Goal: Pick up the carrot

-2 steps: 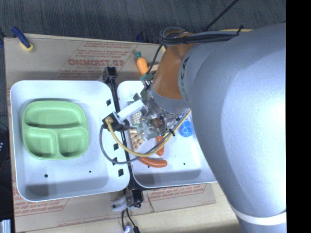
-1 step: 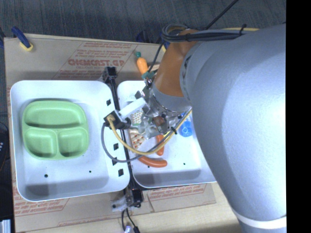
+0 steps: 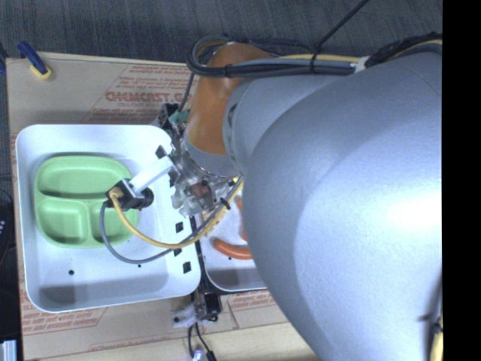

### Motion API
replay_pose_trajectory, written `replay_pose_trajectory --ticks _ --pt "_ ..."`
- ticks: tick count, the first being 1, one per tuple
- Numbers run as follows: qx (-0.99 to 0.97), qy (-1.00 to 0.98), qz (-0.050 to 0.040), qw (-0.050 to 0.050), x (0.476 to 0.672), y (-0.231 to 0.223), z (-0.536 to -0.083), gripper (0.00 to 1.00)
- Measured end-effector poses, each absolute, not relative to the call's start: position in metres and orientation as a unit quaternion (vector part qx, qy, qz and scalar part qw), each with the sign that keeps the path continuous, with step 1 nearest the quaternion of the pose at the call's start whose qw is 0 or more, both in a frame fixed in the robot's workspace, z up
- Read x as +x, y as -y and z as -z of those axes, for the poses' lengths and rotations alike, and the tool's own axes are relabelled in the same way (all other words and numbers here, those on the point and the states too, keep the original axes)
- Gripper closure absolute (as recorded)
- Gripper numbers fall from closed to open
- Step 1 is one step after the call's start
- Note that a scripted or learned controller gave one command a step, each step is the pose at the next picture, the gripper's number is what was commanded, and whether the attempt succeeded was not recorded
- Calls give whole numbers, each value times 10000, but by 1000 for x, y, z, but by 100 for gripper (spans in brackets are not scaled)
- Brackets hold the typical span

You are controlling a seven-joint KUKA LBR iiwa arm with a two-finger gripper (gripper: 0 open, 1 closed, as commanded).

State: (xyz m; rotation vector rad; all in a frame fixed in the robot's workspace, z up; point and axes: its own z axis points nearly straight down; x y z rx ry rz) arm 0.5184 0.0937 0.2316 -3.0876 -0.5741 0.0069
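Note:
The carrot [image 3: 230,249], an orange stick, lies in the right bin [image 3: 233,280] close to its left wall, partly hidden under the arm. The grey arm with its orange band [image 3: 207,119] covers most of that bin. My gripper [image 3: 197,194] hangs over the divide between the two bins, a little up and to the left of the carrot. Its tips are buried among cables and brackets.
A green divided tray [image 3: 71,198] sits in the left bin [image 3: 45,292]. A yellow and a grey cable [image 3: 143,235] loop from the wrist over the left bin's floor. A blue and yellow clip [image 3: 34,60] lies on the cardboard at the top left.

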Motion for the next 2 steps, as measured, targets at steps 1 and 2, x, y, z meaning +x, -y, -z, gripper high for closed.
replay_pose_trajectory --ticks 1,2 --pt "-9827 1851 -38 3 519 -93 -241 100" --pt "-9946 1034 -27 3 476 -86 -261 100"
